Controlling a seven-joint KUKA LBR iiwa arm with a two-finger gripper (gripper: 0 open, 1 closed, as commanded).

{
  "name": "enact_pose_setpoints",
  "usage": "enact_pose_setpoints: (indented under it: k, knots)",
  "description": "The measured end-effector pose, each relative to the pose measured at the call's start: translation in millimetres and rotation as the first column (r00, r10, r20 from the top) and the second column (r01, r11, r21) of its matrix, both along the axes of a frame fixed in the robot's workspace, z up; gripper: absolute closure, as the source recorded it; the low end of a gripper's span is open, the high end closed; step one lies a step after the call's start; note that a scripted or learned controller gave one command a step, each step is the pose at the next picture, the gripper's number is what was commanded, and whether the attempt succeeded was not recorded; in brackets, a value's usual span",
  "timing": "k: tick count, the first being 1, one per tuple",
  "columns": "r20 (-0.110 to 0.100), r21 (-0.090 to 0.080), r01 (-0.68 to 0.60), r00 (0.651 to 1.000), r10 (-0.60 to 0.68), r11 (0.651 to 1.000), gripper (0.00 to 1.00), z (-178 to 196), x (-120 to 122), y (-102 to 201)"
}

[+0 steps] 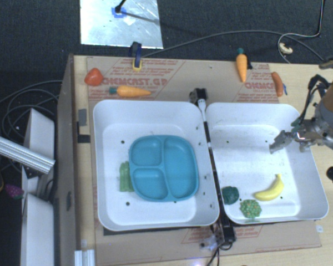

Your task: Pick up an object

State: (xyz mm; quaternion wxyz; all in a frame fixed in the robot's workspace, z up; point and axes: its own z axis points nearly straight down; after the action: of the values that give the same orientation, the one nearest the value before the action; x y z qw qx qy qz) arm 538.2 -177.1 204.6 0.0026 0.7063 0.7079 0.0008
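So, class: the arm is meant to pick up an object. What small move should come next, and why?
Probably move the gripper toward the near edge of the right bin, over the banana. The gripper hangs above bare bin floor with nothing between its fingers, and the banana lies nearest, apart from the two green items.

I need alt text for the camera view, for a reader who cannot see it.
A grey robot arm's gripper hovers over the right white bin, which holds a banana, a green bumpy piece and a dark green piece. The left bin holds a blue divided plate.
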Motion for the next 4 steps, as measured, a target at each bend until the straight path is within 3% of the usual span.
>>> enact_pose_setpoints:
  k: [1, 2, 3, 4]
  knots:
    - [-0.006, 0.002, 0.002, 1.000, -0.002, 1.000, 0.00, -81, -30, -30]
    - [-0.004, 0.002, 0.002, 1.000, -0.001, 1.000, 0.00, -105, -52, -29]
    - [-0.001, 0.001, 0.000, 1.000, 0.000, 1.000, 1.00, -94, -50, -30]
    - [0.001, 0.001, -0.002, 1.000, 0.002, 1.000, 1.00, 9, 72, -29]
